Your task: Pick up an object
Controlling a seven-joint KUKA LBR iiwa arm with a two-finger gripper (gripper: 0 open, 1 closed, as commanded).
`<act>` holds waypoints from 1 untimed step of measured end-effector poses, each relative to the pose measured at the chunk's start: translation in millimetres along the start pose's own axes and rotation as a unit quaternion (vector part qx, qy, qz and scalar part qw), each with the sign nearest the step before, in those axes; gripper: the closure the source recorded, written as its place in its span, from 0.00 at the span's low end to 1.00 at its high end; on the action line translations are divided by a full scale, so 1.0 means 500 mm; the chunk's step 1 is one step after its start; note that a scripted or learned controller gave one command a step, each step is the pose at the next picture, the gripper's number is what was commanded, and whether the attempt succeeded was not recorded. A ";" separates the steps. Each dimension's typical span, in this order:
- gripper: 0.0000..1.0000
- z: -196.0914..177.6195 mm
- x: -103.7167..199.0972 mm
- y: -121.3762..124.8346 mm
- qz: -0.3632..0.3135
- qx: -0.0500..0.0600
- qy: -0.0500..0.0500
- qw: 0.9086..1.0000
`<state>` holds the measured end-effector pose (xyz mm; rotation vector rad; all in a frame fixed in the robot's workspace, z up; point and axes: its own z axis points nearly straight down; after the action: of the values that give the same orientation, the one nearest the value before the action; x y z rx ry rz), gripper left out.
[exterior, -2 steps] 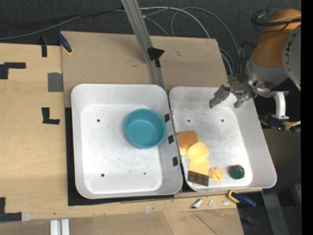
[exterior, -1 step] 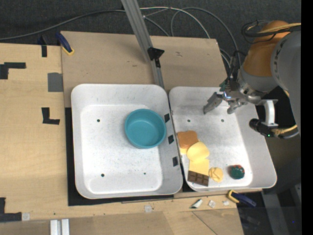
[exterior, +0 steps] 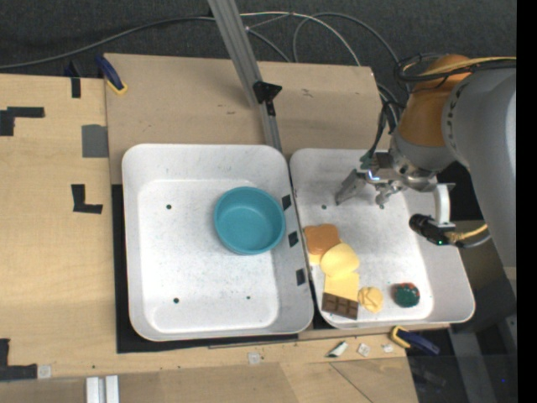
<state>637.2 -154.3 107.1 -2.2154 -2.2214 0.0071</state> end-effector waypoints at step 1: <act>1.00 -0.027 0.000 0.002 0.000 -0.002 0.000 1.000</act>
<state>638.6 -154.2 120.6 -2.2166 -2.2248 0.0034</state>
